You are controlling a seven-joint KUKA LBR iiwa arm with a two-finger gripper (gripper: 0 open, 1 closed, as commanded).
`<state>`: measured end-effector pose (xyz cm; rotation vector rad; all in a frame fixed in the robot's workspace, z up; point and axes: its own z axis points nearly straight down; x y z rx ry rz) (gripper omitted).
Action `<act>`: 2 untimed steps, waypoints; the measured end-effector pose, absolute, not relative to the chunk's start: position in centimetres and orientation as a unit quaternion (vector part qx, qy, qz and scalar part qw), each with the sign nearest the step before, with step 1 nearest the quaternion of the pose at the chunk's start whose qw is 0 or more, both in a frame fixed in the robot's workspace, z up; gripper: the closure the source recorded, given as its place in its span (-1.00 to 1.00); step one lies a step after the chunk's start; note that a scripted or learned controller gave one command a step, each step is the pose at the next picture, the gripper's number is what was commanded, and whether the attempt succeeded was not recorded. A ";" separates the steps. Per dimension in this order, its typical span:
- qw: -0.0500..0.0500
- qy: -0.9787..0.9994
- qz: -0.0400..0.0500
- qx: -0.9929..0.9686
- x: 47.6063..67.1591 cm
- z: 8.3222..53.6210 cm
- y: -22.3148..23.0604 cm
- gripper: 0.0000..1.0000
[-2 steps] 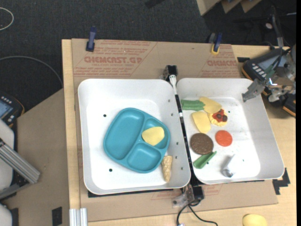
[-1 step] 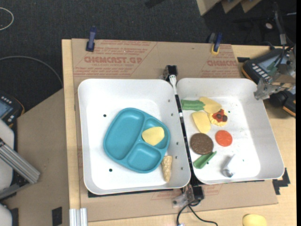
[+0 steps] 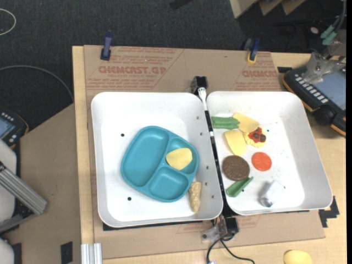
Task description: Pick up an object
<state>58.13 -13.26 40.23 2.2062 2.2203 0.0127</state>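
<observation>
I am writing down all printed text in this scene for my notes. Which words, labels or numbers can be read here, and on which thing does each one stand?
"CHEMCAST. G.P": red print on the brown board behind the left bin.
"CHEMCAST": same red print, cut off, on the board behind the right bin.
Smaller red lines around both prints: too blurred to read.

A cardboard-covered bench [image 3: 165, 65] is seen — two white bins, left [image 3: 110, 147] and right [image 3: 297, 147], are set side by side on it.

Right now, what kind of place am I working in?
Probably a robotics lab test bench: two white bins on clamped cardboard, toy food and a teal tray inside them, cables on dark carpet.
</observation>
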 end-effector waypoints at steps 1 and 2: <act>0.003 0.708 0.001 0.706 58.1 40.6 -13.6 1.00; 0.005 0.708 0.002 0.706 58.1 41.7 -13.6 1.00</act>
